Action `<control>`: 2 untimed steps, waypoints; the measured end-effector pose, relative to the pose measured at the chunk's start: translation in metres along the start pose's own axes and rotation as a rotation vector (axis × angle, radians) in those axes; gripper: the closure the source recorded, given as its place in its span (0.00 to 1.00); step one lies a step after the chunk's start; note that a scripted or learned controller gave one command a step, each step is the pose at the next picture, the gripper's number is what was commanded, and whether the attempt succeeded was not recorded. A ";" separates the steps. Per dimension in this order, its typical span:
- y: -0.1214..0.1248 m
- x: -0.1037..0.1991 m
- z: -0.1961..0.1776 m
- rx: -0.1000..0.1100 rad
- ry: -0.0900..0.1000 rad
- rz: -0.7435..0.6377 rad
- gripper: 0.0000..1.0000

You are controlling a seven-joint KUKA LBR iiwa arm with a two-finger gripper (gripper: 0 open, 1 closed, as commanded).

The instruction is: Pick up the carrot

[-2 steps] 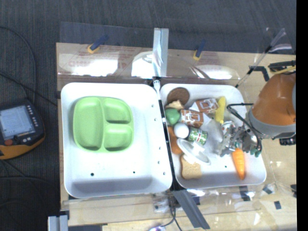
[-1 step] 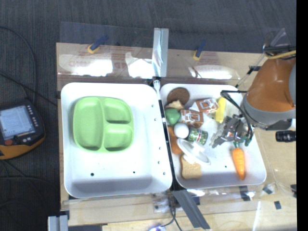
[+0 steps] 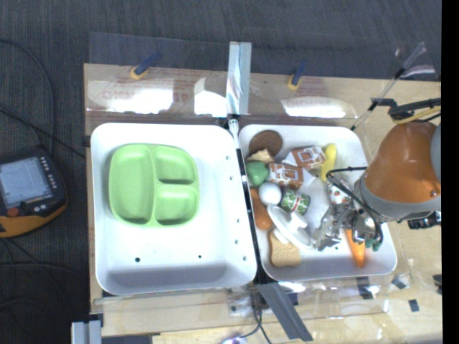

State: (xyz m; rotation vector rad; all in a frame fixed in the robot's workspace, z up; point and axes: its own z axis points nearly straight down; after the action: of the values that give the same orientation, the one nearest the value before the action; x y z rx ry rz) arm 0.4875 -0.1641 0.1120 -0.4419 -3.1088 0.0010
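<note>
One claw (image 3: 336, 229) sat low in the right bin (image 3: 373, 267), metal fingers down among the clutter — I couldn't tell how far apart they were, or whether anything lay between them. Just to its right lay the carrot (image 3: 356, 247), orange, green end near the bin's front corner, seemingly not in the grip. I judged this the approach step — the next move called for shifting over the carrot, clear of the white wrapper (image 3: 290, 226), before closing.

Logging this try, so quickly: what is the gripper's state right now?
Gripper: low in the right white bin, beside the orange carrot; open or shut cannot be told.
</note>
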 end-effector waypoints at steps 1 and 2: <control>0.007 0.003 -0.121 0.000 -0.013 -0.085 1.00; -0.025 -0.007 0.021 0.000 -0.009 -0.419 1.00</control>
State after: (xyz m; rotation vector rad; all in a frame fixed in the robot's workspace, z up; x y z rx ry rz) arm 0.4876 -0.1904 0.0914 0.2155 -3.1415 0.0022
